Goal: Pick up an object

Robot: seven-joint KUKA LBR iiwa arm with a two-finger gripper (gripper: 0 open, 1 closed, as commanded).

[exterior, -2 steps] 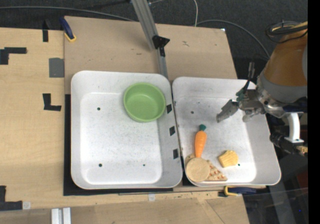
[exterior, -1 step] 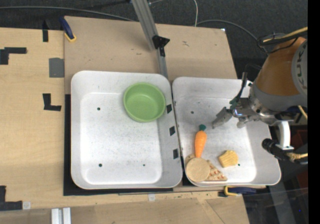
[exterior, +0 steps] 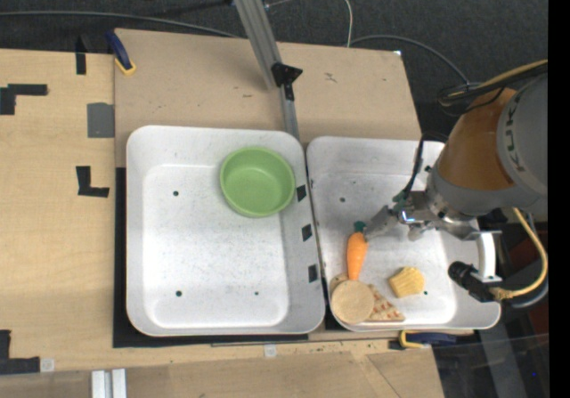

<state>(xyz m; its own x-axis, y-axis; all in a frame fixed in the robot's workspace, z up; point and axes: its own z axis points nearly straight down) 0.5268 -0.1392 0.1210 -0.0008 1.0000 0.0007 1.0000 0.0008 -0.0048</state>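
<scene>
Camera view, nearest edge of the right bin [exterior: 463, 320]: a tan round biscuit [exterior: 353, 301] overlaps a wedge [exterior: 386, 309] that is hard to identify, beside a yellow chunk [exterior: 407, 281]. Just beyond lies an orange carrot [exterior: 356, 255], green-tipped. The gripper [exterior: 400, 218] hangs above, its state unreadable. A green bowl [exterior: 257, 181] sits in the left bin [exterior: 151, 236].

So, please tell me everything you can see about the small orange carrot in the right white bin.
The small orange carrot looks like a smooth plastic toy, orange along its body with a little green top at its far end. It lies flat on the floor of the right white bin, nearly parallel to the bin's left wall, with the narrow tip toward the near side. That tip meets or slightly overlaps the round tan disc. The gripper is close to its green end, but touch cannot be judged.
</scene>
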